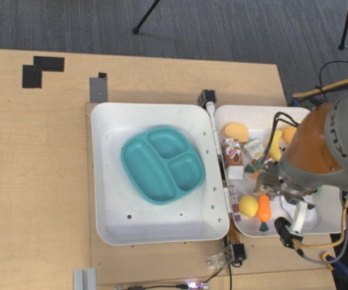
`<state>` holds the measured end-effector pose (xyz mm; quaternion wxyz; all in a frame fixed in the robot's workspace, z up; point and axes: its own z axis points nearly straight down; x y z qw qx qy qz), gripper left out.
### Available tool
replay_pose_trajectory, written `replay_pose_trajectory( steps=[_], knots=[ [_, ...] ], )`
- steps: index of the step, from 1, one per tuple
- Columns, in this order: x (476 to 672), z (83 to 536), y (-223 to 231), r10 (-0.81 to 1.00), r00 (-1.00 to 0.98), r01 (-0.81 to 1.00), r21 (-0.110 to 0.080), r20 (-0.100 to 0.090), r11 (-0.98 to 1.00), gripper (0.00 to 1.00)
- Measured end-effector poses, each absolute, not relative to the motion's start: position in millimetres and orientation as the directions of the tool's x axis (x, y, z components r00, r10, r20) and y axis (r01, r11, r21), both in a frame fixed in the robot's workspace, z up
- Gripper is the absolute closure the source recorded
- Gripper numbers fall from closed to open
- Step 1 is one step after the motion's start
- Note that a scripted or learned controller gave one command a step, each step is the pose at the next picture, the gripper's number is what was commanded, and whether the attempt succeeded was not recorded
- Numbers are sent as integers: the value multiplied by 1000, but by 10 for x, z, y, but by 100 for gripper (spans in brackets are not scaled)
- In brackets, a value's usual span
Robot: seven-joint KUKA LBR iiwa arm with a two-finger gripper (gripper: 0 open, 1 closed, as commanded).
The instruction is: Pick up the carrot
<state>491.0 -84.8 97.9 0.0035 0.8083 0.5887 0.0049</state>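
The carrot [263, 209] is small and orange with a green end, and it lies near the front edge of the right bin [325, 227]. A yellow lemon-like piece [248, 206] touches its left side. My gripper [266, 184] hangs under the orange-banded wrist, just behind and above the carrot's upper end. The arm hides the gripper's tips, and I see nothing held in it.
The left bin [110, 162] holds a teal divided plate [163, 164]. In the right bin lie a yellow round piece [237, 130], a brown packet [232, 153], a small wrapped packet [254, 148], a banana [275, 144] and an orange piece [289, 133]. The arm covers that bin's right half.
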Motion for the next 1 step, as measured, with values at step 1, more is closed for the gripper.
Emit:
replay_pose_trajectory(
  steps=[1],
  knots=[
    [5199,2155,-398,871,490,871,2,2,-490,100]
  ],
)
